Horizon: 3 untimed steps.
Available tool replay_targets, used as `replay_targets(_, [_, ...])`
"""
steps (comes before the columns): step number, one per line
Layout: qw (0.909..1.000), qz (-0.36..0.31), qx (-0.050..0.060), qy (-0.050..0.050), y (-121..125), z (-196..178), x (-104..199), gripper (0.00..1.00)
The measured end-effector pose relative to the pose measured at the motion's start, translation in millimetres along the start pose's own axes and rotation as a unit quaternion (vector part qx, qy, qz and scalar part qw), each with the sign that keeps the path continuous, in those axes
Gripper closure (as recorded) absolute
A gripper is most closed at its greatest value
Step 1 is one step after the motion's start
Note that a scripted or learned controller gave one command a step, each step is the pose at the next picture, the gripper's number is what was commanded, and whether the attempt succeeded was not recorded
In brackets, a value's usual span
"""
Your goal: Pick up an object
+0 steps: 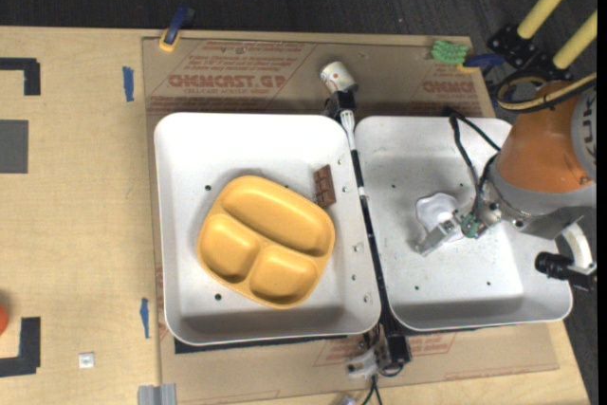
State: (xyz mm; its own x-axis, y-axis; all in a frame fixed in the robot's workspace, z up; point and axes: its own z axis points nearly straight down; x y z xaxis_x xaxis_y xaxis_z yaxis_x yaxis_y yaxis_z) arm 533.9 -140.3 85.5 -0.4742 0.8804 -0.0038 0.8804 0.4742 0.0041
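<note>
Camera view: my gripper (pixel 438 225) sits low mid right bin (pixel 531 299), can't tell its opening or any hold; yellow tray (pixel 266 240) lies mid left bin (pixel 180 204), well leftward, long axis slanting.

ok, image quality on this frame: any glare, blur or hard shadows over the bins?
Camera view: lighting is even and soft, with faint shadows along the left bin walls. The yellow tray shows mild sheen but isn't blown out. The right bin is bright white, so the end effector blends into it and reads slightly soft. The small brown piece stays distinct.
</note>
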Motion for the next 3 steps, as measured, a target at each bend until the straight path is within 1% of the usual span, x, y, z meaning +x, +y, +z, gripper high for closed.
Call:
replay_targets(1, [1.0, -0.01, 0.0, 0.001, 61.0, 0.2, 4.8, 0.0])
replay_targets(2, [0.9997, 0.024, 0.002, 0.002, -26.0, 0.4, 11.8, 0.0])
replay_targets(3, [0.9944, 0.106, 0.001, 0.002, 37.7, 0.4, 25.3, 0.0])
